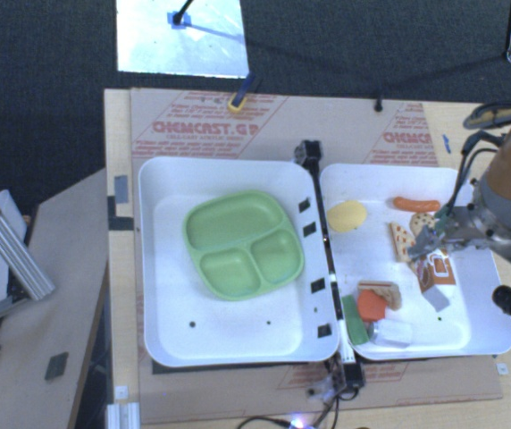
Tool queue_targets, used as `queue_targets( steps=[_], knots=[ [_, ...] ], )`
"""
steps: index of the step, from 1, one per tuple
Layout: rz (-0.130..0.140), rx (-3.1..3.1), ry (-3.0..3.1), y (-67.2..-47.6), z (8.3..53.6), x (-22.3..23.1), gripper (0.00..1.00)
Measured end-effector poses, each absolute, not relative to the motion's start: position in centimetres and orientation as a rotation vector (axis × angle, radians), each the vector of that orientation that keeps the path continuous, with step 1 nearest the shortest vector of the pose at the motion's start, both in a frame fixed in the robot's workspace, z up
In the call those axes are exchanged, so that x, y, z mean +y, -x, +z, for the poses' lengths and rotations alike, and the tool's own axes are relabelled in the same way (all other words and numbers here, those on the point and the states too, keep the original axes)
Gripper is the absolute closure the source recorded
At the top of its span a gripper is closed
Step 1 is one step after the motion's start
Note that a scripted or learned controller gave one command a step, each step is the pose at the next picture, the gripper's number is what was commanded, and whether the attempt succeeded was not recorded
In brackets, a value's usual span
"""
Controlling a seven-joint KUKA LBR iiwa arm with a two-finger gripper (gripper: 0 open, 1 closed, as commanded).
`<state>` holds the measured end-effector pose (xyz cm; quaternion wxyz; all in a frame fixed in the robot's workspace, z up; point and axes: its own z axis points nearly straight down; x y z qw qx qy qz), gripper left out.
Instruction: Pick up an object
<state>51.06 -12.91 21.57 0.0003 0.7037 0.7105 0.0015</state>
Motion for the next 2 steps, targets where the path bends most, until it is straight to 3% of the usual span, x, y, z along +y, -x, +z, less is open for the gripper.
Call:
queue_targets(
  steps=[2],
  knots=[
    [0.004,2.232,-2.21,-52.9,23.3,-3.6,1.0]
  ],
)
